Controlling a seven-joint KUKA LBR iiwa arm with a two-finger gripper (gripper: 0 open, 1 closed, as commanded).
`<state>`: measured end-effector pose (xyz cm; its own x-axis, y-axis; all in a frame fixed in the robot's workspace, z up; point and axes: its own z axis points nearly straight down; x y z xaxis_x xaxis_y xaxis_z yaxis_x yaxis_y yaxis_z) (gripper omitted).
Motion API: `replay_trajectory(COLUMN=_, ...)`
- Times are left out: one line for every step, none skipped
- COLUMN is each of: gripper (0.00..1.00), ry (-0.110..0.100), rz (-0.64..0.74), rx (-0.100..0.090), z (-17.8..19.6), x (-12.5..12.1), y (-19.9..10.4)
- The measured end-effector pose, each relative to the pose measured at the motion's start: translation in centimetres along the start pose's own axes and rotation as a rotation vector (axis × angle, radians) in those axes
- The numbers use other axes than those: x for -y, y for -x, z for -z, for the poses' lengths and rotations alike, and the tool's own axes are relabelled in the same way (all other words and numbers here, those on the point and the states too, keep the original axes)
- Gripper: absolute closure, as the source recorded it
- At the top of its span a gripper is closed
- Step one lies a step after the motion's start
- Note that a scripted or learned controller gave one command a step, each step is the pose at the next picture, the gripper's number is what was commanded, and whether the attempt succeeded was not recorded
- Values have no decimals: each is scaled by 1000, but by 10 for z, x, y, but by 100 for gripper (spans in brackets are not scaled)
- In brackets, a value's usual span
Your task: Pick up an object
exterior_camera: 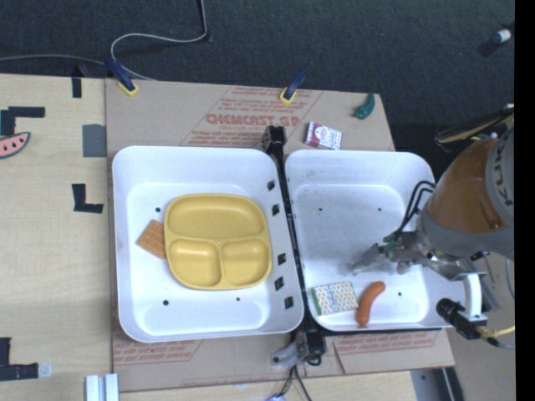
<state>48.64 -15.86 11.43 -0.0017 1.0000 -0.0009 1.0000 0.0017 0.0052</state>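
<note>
Sausage (369,302) is lying just below-left of my gripper (368,260), its long axis tilting steeply; I cannot tell how my tool is set.

Dark carpet floor (334,32) beyond a pale wooden bench (42,224) topped with printed cardboard (242,115).

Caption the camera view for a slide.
Gripper hovers in right bin above sausage and packet; yellow tray in left bin.
</note>
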Motion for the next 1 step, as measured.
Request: replay_trajectory(gripper=0, ry=-4, rz=-3, rx=2, z=-28, x=3, y=-21)
